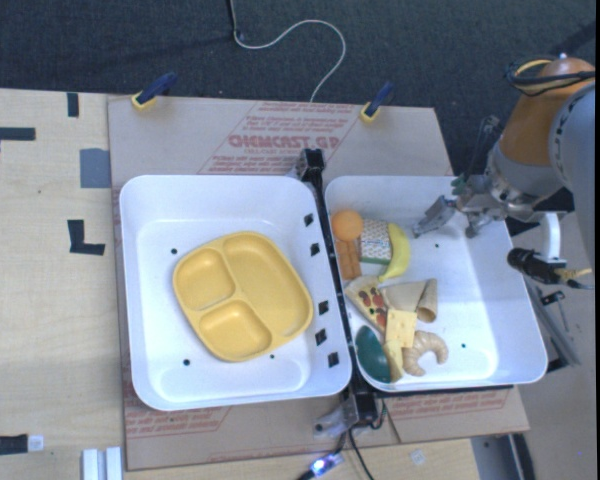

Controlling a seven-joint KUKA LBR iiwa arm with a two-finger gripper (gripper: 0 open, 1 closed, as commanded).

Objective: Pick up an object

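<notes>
Eyeing toy food pile [390, 303] along right bin's [500, 308] left wall: near, green piece, cheese wedge, pizza slice; farther, yellow banana, orange. My pincer [458, 215] above bin's far part, fingers spread, nothing held. Cardboard lettering beyond unreadable.

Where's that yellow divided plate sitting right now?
The yellow divided plate lies flat in the left white bin, near its middle, away from the toy food piled in the right bin.
</notes>
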